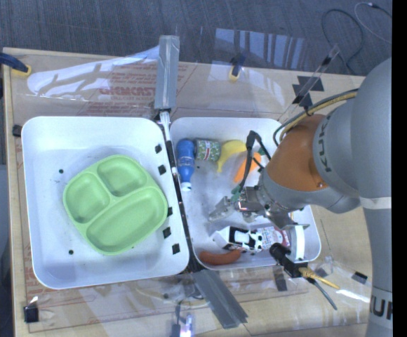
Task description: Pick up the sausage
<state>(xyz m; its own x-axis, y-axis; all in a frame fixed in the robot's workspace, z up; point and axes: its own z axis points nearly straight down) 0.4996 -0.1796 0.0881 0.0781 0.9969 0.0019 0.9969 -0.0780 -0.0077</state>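
Note:
The sausage point(222, 257) is a reddish-brown link lying flat along the near wall of the right bin point(314, 225). My gripper point(230, 206) hangs over the middle of that bin, a little beyond the sausage and apart from it. Its fingers are open and hold nothing. The orange band and grey wrist cover the bin's right part.
A black-and-white cow toy point(245, 239) lies between gripper and sausage, with a white-and-red pack point(291, 239) to its right. At the bin's far end are a blue-capped bottle point(187, 154), a banana point(231, 150) and a carrot point(241, 168). The left bin point(42, 188) holds a green divided plate point(116, 203).

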